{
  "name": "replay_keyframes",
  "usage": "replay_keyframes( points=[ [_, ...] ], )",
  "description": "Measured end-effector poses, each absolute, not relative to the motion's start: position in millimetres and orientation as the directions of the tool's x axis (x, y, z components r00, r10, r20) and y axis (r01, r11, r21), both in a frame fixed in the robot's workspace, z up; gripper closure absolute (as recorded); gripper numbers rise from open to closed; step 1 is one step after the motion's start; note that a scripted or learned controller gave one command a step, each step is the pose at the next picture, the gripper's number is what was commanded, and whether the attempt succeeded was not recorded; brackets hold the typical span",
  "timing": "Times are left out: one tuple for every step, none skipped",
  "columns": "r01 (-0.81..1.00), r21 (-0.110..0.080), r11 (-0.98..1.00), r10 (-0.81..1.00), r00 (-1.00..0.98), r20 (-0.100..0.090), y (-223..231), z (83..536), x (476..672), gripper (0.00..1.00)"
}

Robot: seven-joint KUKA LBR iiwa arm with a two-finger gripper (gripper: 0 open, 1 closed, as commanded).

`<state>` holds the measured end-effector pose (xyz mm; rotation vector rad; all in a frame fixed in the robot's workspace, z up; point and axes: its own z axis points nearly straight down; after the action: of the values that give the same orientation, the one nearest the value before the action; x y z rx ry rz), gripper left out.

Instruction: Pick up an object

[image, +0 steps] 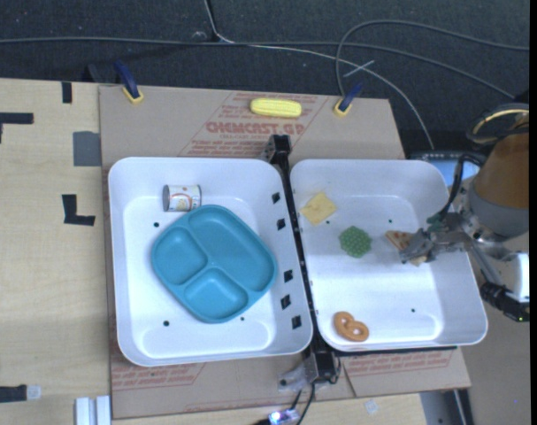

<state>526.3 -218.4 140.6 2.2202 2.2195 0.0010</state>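
Gripper (pixel 417 248) low in right bin (pixel 454 326), grip state unclear; should centre squarely over tan piece (pixel 397 236) before closing.

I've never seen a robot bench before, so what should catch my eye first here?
The big blue plastic tray with three compartments fills much of the left white bin, beside a small tin can lying on its side. In the right white bin, the grey arm's claw reaches in near a small tan object and a green knobbly ball.
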Motion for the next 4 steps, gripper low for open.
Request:
replay_keyframes(
  points=[
    [1.0,0.002,0.001,1.0,-0.001,-0.001,-214,200,521.3,1.0],
    [1.0,0.006,0.002,1.0,-0.002,-0.002,-209,263,523.0,1.0],
    [1.0,0.0,0.005,1.0,-0.005,0.001,-165,261,528.4,1.0],
    [1.0,-0.002,0.005,1.0,-0.005,0.0,-121,260,531.2,1.0]
  ],
)
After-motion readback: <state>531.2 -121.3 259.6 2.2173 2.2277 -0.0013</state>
